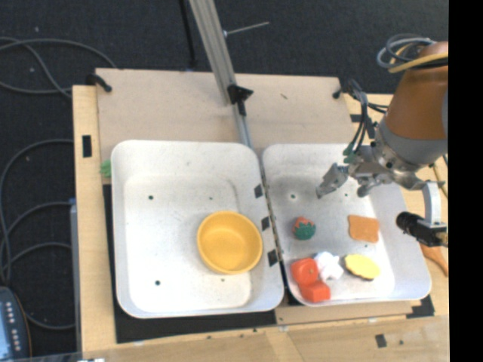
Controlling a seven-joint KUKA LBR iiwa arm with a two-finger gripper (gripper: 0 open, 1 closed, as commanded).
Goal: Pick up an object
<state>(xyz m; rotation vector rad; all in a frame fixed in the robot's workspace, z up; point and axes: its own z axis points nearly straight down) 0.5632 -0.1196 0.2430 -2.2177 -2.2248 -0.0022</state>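
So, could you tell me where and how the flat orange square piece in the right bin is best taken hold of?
Grip the flat orange square piece across two opposite edges, coming straight down from above. It lies flat and apart from the yellow oval piece below it, so the tool probably has room either side.

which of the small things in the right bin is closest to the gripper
The orange flat piece, lying just below the open gripper. The green-and-red ball is a little farther; the red, white and yellow items lie at the near edge.
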